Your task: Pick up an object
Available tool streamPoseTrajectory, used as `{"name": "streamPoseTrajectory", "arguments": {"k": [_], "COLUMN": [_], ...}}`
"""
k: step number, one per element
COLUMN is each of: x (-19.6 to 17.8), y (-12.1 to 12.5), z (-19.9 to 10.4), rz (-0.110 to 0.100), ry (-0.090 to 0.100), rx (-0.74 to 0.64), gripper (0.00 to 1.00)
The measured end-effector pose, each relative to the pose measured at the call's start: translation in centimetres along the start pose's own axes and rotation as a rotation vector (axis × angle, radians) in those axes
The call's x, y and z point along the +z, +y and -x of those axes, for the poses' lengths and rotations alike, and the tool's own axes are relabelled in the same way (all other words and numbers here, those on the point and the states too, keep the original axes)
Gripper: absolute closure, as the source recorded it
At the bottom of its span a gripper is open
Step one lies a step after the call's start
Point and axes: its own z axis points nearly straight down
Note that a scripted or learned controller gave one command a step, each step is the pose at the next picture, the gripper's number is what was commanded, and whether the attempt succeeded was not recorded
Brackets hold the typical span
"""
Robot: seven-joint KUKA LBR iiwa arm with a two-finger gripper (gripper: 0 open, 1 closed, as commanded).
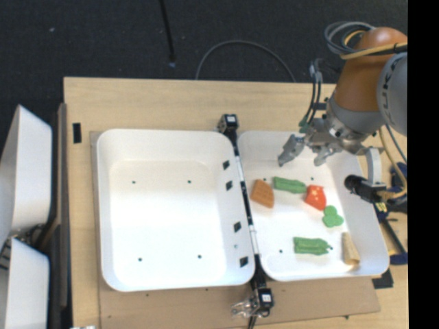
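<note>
The tool (302,159) hangs over the far part of the right bin (269,149), its two fingers spread wide with nothing between them. Everything worth picking lies in that bin, nearer the camera than the tool. A long green piece (289,184) is closest to it, with an orange wedge (262,193) just beside its left end and a red piece (315,197) just beside its right end. A small green lump (333,217) sits near the red piece, a second green piece (312,246) lies toward the near wall, and a tan block (350,249) rests against the right wall.

The main risk, as I judge it, is crowding. A descent on the long green piece with fingers this wide could land one finger on the wedge or the red piece, shoving them aside or catching two things badly. The pieces look low and flat, so the fingers may close above one and come up bare. The tan block is the worst target, since the wall leaves little room for a finger behind it.

The second green piece lies well apart from its neighbours and seems the safest. The left bin (164,211) and the black clips (238,226) along the seam on the bench (137,94) lie clear of any likely path
</note>
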Motion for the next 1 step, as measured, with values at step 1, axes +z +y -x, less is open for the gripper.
{"name": "streamPoseTrajectory", "arguments": {"k": [1], "x": [9.13], "y": [-2.16], "z": [3.5], "rz": [0.014], "ry": [-0.005], "rx": [0.0], "gripper": [0.0]}}
